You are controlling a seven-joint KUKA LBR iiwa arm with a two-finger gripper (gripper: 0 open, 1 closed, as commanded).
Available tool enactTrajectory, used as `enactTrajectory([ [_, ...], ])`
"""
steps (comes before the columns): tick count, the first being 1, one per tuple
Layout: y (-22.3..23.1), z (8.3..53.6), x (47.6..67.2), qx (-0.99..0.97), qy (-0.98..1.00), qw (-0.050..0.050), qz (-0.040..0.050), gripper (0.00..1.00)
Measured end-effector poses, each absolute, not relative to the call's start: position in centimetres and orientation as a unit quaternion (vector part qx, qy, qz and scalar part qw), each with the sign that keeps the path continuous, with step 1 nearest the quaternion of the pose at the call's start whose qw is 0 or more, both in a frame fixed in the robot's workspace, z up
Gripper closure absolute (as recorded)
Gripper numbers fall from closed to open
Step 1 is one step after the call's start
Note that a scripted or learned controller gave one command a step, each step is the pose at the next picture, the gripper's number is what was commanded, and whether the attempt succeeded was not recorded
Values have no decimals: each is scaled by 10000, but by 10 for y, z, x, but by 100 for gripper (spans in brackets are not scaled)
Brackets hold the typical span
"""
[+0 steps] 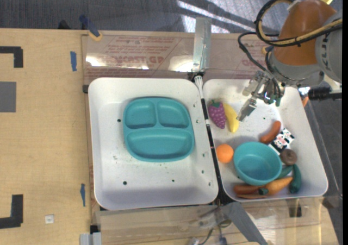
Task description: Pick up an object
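Nothing sits between my hand's [255, 99] spread fingers yet; it hovers open. Just beside and below it lies the banana [232, 118], touching the grapes [217, 114]. I'd lower squarely over the banana, clear of the grapes.

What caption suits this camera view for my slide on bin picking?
Pincer poised over right bin of toy food; teal plate in left bin.

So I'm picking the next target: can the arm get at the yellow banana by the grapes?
Probably yes. The banana lies uncovered in the right bin, the gripper just above-right; only the grapes crowd its left side.
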State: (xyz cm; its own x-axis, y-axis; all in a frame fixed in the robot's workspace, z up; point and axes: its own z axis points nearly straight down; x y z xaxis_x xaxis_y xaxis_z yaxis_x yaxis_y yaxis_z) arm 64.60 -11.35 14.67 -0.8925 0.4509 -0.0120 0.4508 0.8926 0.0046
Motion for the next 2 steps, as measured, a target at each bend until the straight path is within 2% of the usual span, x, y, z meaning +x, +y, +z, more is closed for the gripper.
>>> enactTrajectory([
  [1,-107,89,562,2892,9572,65,12,0],
  [2,-94,146,654,2617,9651,63,14,0],
])
